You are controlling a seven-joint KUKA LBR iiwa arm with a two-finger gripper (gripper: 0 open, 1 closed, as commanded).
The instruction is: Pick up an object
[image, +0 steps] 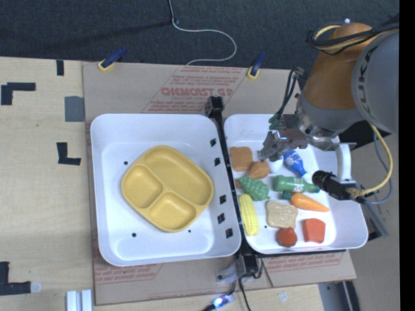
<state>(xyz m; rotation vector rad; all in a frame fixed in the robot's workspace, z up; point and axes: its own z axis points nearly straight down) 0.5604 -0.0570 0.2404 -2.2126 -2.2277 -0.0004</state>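
While over right bin (363,235), end effector (272,149) grip state unclear; nothing visibly held.

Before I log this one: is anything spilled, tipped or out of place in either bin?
Nothing stands out. The yellow divided plate lies flat in the left bin, turned at an angle to its walls. The toy foods, among them a corn cob, a carrot and a tomato, all sit inside the right bin. The gripper hangs above them.

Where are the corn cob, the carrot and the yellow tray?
corn cob (248,214), camera view, middle of the cob.
carrot (309,203), camera view, middle of the orange body.
yellow tray (167,187), camera view, central ridge between compartments.
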